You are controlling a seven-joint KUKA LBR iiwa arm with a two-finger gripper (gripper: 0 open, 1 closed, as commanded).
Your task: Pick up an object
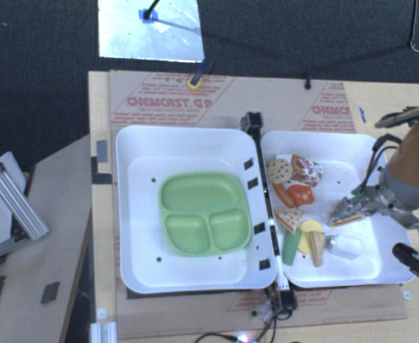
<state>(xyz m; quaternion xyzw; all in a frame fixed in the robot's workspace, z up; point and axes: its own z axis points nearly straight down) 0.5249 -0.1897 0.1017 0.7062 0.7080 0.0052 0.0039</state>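
The right white bin [367, 274] holds several toy foods: a round cookie [277, 168], a red-and-white packet [307, 170], a red piece [299, 194], a pizza-like wedge [288, 220], a green stick [290, 247], a yellow piece [312, 236] and a pale clear bottle [344, 245]. My gripper [344, 211] reaches in from the right and sits low over the bin's middle. It is just right of the red piece and above the bottle. A thin tan-and-red strip [350, 219] lies right at its tip; I cannot tell whether that strip is gripped.
The left white bin [134, 191] carries a green compartment plate [202, 213]. A black divider with clips [263, 206] separates the bins. The arm's orange-brown wrist [417, 163] overhangs the right bin's right edge. Grey rails [6, 199] stand at far left.
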